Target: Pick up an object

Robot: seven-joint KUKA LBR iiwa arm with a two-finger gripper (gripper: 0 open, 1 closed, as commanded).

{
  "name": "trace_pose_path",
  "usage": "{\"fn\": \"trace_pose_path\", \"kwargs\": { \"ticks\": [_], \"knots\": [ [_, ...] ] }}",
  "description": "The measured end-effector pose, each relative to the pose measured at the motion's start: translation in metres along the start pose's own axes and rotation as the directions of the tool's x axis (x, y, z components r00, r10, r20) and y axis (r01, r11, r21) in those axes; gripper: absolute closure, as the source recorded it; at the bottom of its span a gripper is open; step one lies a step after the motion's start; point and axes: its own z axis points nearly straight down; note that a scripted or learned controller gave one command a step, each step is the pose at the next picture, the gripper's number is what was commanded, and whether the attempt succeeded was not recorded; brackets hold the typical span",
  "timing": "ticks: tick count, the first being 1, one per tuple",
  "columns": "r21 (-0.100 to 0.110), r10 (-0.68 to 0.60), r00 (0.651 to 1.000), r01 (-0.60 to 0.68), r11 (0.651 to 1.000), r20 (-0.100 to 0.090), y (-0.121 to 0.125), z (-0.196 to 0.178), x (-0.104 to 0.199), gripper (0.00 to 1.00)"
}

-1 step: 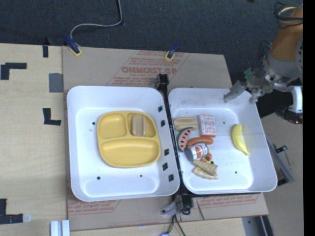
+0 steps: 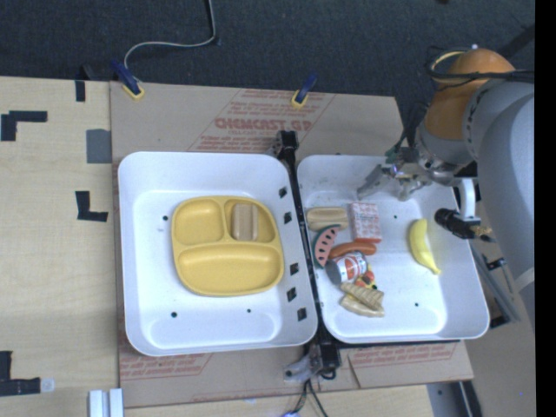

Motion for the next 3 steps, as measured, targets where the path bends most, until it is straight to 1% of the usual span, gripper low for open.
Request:
{"fn": "trace_pose_path", "kwargs": {
  "ticks": [1,2,3],
  "knots": [
    [-0.001,-0.001,1.0,0.001,1.0,0.0,0.001,0.003,0.055,0.0],
    [0.0,-0.001,1.0,0.001,1.0,-0.001,0.0,0.004,0.099,0.0],
    [-0.002,0.0,1.0,0.0,1.0,0.001,0.0,0.003,0.059,0.0]
  ]
}}
